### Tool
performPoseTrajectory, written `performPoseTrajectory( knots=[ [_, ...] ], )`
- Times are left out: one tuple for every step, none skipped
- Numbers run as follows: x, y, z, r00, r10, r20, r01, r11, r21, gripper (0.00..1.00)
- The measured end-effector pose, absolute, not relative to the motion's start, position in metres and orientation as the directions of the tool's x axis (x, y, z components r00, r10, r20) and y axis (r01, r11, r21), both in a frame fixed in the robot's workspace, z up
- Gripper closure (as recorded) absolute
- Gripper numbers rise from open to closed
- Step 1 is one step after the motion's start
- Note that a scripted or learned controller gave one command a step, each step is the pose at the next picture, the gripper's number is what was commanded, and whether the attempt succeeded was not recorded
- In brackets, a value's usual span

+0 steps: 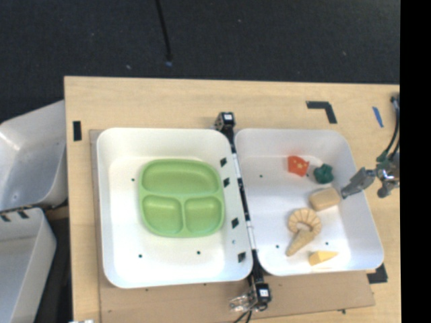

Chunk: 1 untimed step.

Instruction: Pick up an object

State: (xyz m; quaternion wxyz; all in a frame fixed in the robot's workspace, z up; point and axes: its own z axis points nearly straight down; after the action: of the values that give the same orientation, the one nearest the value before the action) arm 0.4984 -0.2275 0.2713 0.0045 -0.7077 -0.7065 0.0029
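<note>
The right bin [350, 247] holds several small objects. A red piece [297, 165] and a dark green piece [324, 173] lie near its far side. Below them are a tan block [324, 199], a beige cone-shaped pastry [304, 227] and a yellow wedge [322, 256]. My gripper [367, 187] is over the bin's right rim, just right of the tan block. Its two grey fingers are spread apart with nothing between them. One fingertip [350, 188] is close to the tan block's right end.
The left bin [114, 247] holds a green divided plate [180, 196]. Black clips run along the seam between the two bins [237, 194]. A cable [392, 136] hangs at the right edge above the gripper. A white container [27, 160] stands left of the bench.
</note>
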Motion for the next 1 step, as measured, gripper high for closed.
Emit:
performPoseTrajectory(
  knots=[
    [0.5003,-0.227,0.2764,-0.002,1.0,-0.001,1.0,0.002,-0.002,0.0]
  ],
)
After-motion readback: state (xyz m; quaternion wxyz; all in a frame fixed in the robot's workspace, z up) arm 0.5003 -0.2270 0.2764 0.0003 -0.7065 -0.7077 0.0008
